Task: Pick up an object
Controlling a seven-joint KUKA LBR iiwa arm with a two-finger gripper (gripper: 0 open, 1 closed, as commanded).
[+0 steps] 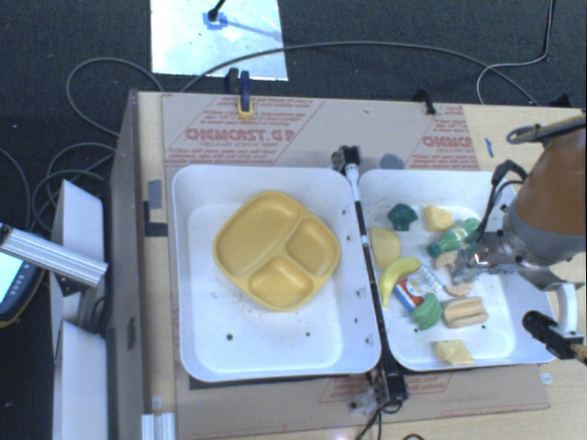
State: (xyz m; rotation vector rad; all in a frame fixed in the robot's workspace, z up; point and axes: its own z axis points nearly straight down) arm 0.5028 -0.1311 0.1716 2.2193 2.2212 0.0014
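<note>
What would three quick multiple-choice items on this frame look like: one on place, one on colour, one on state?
1. Where does the yellow tray lie?
A. left bin
B. right bin
C. on the cardboard outside the bins

2. What colour is the bottle by the gripper?
A. red
B. green
C. blue

3. How does the banana lie?
A. stacked on the yellow tray
B. hanging in the air
C. on the floor of the right bin

Answers: 1 A, the tray sits in the middle of the left bin. 2 B, its body is green. 3 C, it rests flat by the divider, among the other toy foods.
</note>
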